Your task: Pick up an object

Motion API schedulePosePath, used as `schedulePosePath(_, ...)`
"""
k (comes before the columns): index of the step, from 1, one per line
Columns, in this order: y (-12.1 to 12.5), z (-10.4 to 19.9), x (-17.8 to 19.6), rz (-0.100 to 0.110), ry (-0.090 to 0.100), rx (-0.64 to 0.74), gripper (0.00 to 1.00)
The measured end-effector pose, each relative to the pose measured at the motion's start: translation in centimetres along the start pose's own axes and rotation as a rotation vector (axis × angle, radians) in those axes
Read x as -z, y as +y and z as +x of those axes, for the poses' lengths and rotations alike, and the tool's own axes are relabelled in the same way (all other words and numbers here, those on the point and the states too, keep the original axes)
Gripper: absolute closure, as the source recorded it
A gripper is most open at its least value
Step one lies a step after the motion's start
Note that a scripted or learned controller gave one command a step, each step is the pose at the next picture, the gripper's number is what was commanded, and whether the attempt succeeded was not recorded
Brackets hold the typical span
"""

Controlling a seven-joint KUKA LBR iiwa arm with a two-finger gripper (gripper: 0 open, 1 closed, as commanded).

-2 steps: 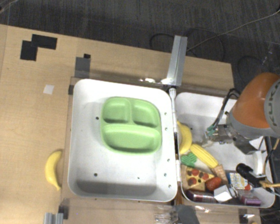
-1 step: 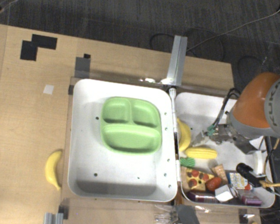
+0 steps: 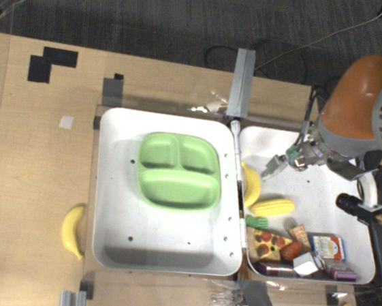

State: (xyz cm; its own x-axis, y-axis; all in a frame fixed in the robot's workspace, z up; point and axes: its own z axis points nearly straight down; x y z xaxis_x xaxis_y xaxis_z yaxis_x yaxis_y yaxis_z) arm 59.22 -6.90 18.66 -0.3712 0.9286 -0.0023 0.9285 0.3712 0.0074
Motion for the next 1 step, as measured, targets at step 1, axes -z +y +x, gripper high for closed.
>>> schedulePosePath(1,-0.76,-4.23,-7.46,0.003,0.000,0.055,0.00)
